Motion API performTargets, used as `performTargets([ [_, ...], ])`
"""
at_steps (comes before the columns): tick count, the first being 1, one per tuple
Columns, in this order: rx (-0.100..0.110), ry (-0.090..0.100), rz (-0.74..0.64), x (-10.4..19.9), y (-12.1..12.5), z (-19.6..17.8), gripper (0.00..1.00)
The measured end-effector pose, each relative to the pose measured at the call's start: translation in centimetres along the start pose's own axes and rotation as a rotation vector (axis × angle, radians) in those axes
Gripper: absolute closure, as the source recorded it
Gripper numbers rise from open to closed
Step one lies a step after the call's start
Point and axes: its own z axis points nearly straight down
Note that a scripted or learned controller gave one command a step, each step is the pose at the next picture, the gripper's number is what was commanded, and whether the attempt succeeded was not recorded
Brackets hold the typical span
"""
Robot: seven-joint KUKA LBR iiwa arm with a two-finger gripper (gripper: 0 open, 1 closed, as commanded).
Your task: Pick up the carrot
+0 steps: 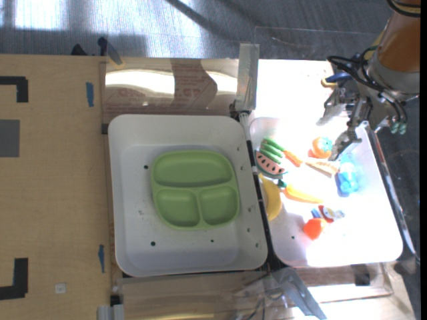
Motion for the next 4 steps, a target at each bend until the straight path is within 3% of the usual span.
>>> performTargets([
  [1, -0.003, 0.016, -0.008, 3.4, 1.7, 15.9, 0.00],
  [2, -0.001, -0.002, 0.292, 3.6, 2.2, 18.8, 0.00],
  [3, -0.003, -0.004, 0.564, 4.2, 1.9, 18.8, 0.00],
  [4, 0.000, -0.005, 0.889, 0.9, 2.2, 18.9, 0.00],
])
